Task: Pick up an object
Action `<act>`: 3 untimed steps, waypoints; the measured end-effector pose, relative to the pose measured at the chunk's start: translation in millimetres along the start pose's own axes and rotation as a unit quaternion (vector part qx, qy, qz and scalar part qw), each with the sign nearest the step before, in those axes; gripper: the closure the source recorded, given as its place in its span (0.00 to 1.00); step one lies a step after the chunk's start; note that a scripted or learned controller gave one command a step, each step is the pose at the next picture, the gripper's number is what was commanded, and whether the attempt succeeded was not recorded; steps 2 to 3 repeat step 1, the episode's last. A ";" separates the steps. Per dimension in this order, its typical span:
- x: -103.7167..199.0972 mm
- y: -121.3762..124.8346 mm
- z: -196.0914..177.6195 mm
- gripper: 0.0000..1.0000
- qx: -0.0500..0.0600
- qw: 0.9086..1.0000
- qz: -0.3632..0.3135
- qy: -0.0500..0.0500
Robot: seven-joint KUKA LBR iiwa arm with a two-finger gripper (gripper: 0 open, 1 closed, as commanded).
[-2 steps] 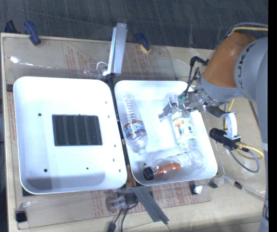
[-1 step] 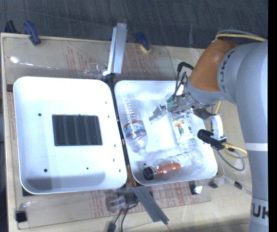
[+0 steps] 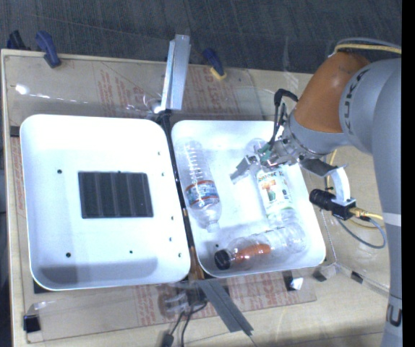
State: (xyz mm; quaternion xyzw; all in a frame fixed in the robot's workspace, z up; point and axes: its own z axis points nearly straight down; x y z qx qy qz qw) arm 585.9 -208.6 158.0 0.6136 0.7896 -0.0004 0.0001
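Three clear plastic bottles lie in the right bin [image 3: 193,132]. One with a blue and red label [image 3: 201,188] lies along the left wall. Another with an orange and green label [image 3: 275,194] lies at the right. A third with a black cap and an orange-red label [image 3: 254,251] lies across the front. My gripper [image 3: 253,166] hangs low over the bin's middle, at the top end of the right-hand bottle. It is open, with one finger [image 3: 239,171] pointing to the lower left. I see nothing held between the fingers.
The left bin [image 3: 41,143] holds a dark ribbed rectangular pad [image 3: 116,194] at its middle. A metal divider bar [image 3: 175,71] rises between the bins at the back. Blue clamps [image 3: 47,48] grip the bench's far edge. Cables [image 3: 359,219] trail by the right bin's outer wall.
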 end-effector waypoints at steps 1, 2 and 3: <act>1.5 -5.4 -10.8 0.00 0.000 1.000 -0.028 0.000; 1.5 -5.4 -10.8 0.00 0.000 1.000 -0.028 0.000; 1.5 -5.4 -10.8 0.00 0.000 1.000 -0.028 0.000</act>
